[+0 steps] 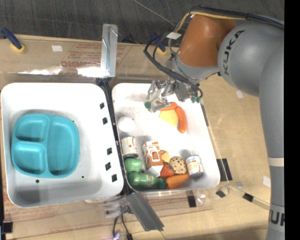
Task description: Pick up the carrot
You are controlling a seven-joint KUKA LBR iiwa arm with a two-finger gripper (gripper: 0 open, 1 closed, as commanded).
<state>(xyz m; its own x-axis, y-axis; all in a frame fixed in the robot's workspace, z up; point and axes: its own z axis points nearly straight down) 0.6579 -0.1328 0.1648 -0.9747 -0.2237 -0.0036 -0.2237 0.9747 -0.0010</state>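
1. a brown cardboard-covered bench carries everything.
2. two shallow white bins lie on it, touching side by side: left bin, right bin.

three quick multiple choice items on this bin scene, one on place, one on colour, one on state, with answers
1. Where does the tray lie?
A. left bin
B. right bin
C. on the bench

2. What colour is the tray?
A. red
B. turquoise
C. yellow

3. Where is the tool?
A. over the left bin
B. outside both bins
C. over the right bin's far end, by the carrot

Answers:
1 A, it sits in the left bin.
2 B, it is plainly turquoise.
3 C, it hangs over the right bin, next to the carrot's upper end.
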